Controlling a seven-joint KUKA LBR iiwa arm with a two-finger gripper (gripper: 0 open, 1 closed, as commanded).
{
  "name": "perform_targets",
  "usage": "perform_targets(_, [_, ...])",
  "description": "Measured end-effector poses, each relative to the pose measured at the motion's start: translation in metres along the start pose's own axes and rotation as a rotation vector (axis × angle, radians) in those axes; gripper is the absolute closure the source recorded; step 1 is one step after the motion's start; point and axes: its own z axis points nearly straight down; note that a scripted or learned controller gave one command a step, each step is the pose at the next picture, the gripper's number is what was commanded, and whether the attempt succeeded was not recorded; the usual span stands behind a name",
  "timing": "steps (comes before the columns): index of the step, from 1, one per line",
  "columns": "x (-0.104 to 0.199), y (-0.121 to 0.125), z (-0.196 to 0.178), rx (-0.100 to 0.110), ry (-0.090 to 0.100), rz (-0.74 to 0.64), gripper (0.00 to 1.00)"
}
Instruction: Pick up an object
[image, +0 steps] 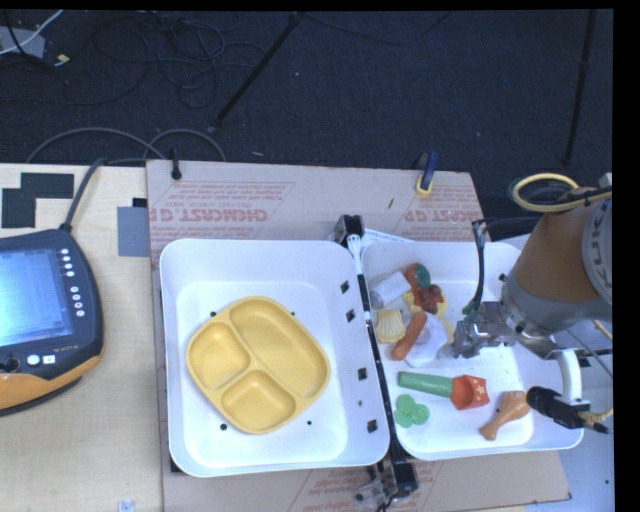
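**Arm low over the right bin, toys beside it**

The surface (100, 420) carries a cardboard sheet (300, 205) with two white bins on it. The left bin (200, 265) holds a yellow divided tray (258, 363) lying flat near its middle. The right bin (455, 445) holds a scatter of small toys. The arm (560, 270) comes in from the right, its orange band over the bin's right part, and the jaws (468, 338) sit low near the bin's middle; I cannot tell how far apart they stand or whether anything is in them. A tablet (40, 310) with a lit screen lies at far left on the surface.

Just near of the jaws lies a green stick (425, 382) touching a red piece (470, 392). Left of them lies a sausage (408, 336), with a red and green cluster (422, 287) beyond it. A drumstick (505, 413) lies at the near right, a green disc (410, 410) at the near left.
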Motion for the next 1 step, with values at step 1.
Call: perform_targets(1, [0.0446, -0.0171, -0.0361, -0.001, 0.0, -0.002, 1.0])
